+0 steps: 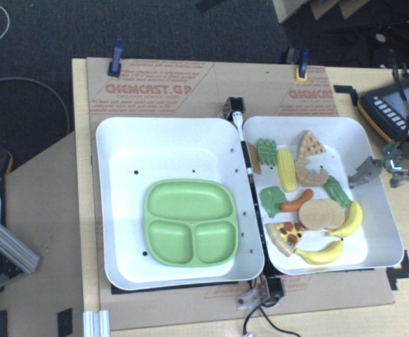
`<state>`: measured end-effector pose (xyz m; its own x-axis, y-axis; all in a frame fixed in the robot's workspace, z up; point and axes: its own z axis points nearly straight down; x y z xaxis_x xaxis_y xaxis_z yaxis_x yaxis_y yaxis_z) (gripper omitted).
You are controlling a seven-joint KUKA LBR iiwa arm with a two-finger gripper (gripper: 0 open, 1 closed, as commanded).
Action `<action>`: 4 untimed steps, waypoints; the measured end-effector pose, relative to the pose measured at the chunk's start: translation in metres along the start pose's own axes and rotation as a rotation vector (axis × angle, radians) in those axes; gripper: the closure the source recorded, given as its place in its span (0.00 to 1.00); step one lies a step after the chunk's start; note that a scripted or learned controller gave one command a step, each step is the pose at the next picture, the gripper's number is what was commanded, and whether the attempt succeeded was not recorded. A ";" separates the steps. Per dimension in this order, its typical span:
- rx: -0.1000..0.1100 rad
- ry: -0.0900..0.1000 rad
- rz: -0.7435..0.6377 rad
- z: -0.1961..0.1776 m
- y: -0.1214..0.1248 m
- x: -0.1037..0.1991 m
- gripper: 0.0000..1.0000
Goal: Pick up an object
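White bins sit side by side; our gripper (372, 168) hovers at the right bin's (383, 216) edge, jaw state unclear. Toy food (309, 209) lies crowded there, so we risk pinching two pieces or slipping off.

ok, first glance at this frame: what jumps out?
The green divided plate sitting alone in the left bin. Then the right bin, crowded with toy food: a corn cob, two bananas, pizza slices and a sausage. The gripper hangs at that bin's right rim, holding nothing visible.
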<state>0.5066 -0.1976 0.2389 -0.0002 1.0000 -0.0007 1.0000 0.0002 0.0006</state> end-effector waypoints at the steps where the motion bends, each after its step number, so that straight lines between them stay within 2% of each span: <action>1: -0.001 0.004 -0.003 0.158 -0.024 0.093 0.00; 2: -0.008 0.000 0.001 0.141 -0.022 0.088 1.00; 3: -0.002 0.000 -0.002 0.051 -0.022 0.136 1.00; 4: -0.009 0.000 -0.008 0.053 0.084 0.200 1.00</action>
